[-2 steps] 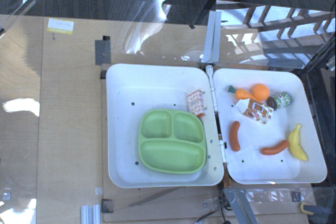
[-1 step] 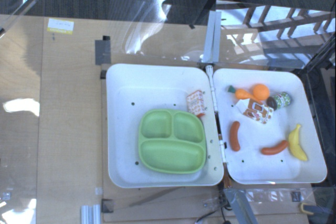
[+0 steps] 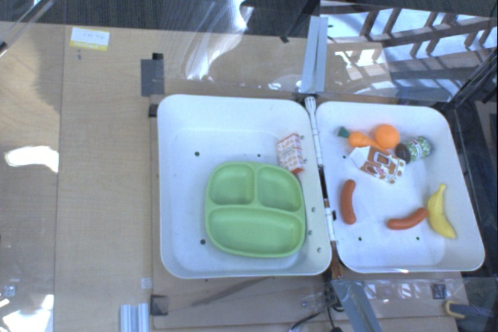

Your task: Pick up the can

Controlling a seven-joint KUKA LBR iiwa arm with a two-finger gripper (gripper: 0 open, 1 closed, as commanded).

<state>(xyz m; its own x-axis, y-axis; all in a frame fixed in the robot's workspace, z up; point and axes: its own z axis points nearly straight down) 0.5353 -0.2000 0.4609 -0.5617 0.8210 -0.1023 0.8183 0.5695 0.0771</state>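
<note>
Camera view: small green-labelled metal can (image 3: 417,148), lying on its side in the shallow white plastic bin (image 3: 459,245) on the arm's reach-in side, close against a red-and-white carton (image 3: 381,165), just beside a round orange fruit (image 3: 386,135). Smooth, cylindrical, probably prone to rolling. Gripper state: cannot tell.
</note>
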